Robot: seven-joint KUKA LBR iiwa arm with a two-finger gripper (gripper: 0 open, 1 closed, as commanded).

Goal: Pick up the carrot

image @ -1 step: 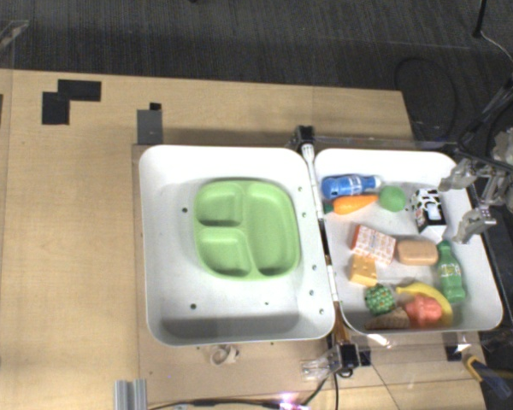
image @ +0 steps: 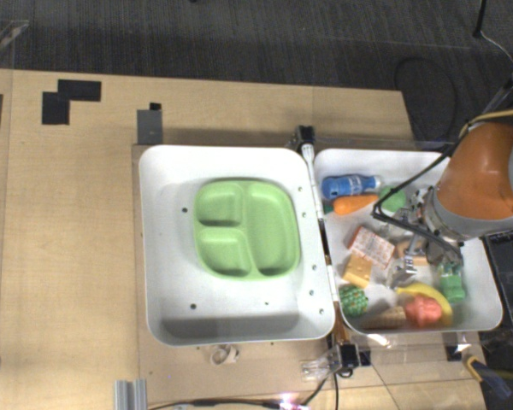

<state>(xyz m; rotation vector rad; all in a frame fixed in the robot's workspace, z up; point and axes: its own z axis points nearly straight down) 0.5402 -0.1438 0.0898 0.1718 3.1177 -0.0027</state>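
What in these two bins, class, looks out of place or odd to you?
Nothing looks spilled or damaged. The green plate lies alone in the left bin, while the carrot and other toys are jumbled in the right bin.

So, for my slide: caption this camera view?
Pincer hovers in the right bin; carrot lies beside the blue bottle.

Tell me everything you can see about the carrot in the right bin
The carrot is a smooth orange piece, plastic-looking like toy food, lying flat and roughly crosswise near the far end of the right bin. Its blunt end points toward the divider between the bins; a green bit sits at its other end, partly hidden by the arm's cables. The blue bottle lies right beside it. The gripper hovers nearer the bin's middle, not on it.
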